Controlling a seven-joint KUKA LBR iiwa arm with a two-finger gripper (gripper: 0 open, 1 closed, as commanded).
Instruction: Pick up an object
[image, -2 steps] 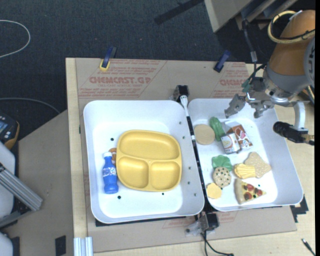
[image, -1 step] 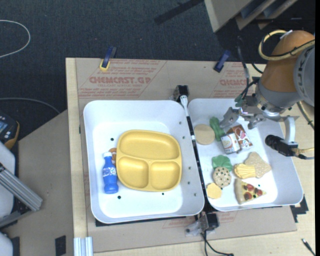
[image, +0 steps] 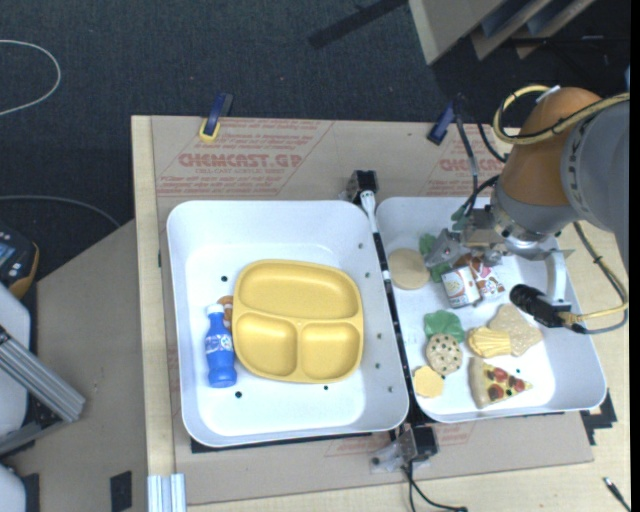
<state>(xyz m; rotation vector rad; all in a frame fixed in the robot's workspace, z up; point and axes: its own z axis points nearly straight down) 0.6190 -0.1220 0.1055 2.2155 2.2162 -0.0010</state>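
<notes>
Two white bins sit on a tan board with red lettering. The left one holds a yellow tray and a blue bottle with a white label. In the right bin: a tan disc, green leaf, speckled cookie, and a pizza slice dotted red. The arm is grey with an orange band.

Bright, even light is falling from overhead, and I am seeing the white bins glowing almost washed out. The yellow tray is catching soft sheen. Shadows are lying short and faint. My arm is looking slightly soft; the dark floor is staying dim.
</notes>
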